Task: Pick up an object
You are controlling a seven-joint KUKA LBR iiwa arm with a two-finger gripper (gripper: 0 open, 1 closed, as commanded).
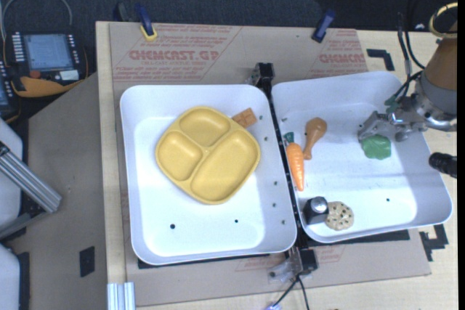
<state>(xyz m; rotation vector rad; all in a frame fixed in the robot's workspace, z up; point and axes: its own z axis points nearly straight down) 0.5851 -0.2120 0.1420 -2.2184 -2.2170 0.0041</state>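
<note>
Red "CHEMCAST GP" print on brown board (174,53)

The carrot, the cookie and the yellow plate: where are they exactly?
carrot (295,165), camera view, middle of its orange body.
cookie (339,216), camera view, centre of its speckled top.
yellow plate (208,154), camera view, ridge between its compartments.

Layout of the two shallow white bins on the bench

The left bin (138,178) holds a yellow three-compartment plastic plate (208,154) at its centre, with a small brown block (245,117) touching the plate's far right edge. In the right bin (407,210), an orange toy carrot (295,165) and a tan toy drumstick (313,134) lie along the left wall; a speckled round cookie (339,215) sits at the near-left corner; a green lump (377,147) lies toward the far right.
</note>
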